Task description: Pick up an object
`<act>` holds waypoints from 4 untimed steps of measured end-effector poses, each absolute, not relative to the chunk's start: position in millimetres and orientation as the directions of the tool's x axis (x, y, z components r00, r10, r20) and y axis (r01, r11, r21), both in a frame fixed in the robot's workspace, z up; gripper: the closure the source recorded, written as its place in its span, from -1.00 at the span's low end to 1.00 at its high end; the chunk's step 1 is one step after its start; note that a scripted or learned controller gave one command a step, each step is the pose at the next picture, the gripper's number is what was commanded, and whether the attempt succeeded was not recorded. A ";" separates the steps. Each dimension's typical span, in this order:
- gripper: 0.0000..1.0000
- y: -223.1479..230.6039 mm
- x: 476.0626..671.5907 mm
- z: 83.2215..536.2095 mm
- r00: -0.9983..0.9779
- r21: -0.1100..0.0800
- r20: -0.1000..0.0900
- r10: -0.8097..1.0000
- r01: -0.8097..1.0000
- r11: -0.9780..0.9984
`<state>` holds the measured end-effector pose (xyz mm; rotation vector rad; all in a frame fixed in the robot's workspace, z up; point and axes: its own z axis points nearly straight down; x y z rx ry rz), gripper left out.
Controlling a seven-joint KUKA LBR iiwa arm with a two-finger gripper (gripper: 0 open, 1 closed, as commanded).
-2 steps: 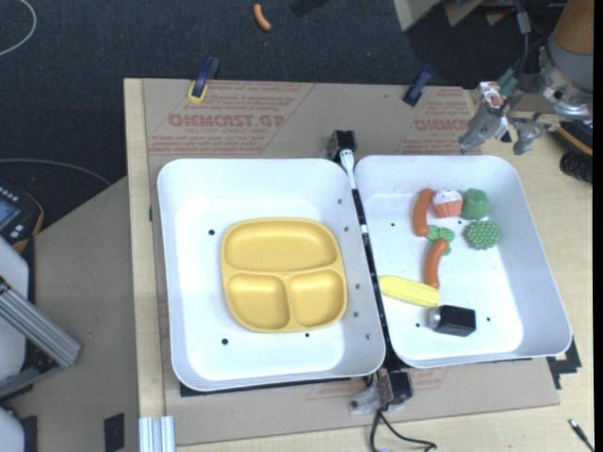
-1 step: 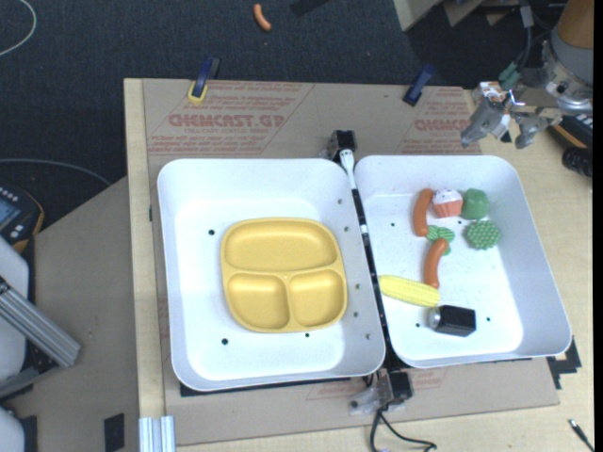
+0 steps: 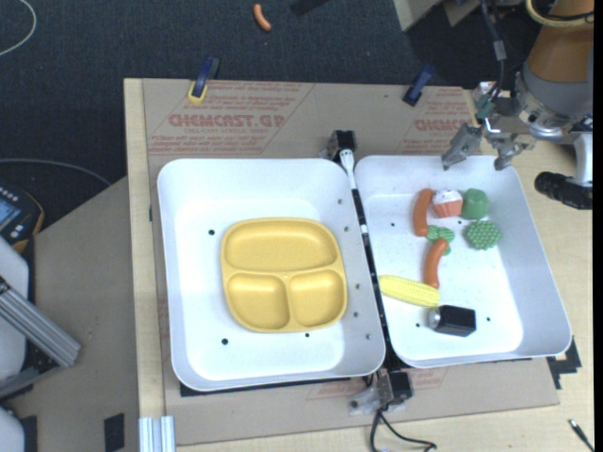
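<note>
While the pincer [image 3: 480, 147] hangs spread open and empty over the far rim of the right bin [image 3: 537, 281], the green toy [image 3: 483, 234] lies nearer inside that bin; it should centre over it before descending and closing.

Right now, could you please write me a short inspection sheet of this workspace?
Surface: bench with two white bins, left bin and right bin, side by side.
Job's things: in the right bin, a sausage, a cupcake, two green pieces, a carrot, a corn cob, a black block.
Clutter: yellow divided plate in the left bin.
Grippers: gripper open above the right bin's far edge, holding nothing.
Cables: one at the near bench edge.
Surroundings: dark carpet with a small orange piece.
</note>
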<state>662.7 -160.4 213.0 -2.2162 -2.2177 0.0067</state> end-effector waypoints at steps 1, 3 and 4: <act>-1.00 -152.9 661.9 151.1 -0.002 -0.007 0.002 1.000 1.000 0.002; -1.00 -149.6 652.0 83.6 -0.001 -0.004 0.001 1.000 1.000 0.001; 1.00 -151.0 652.2 96.4 0.000 -0.004 -0.001 1.000 1.000 0.000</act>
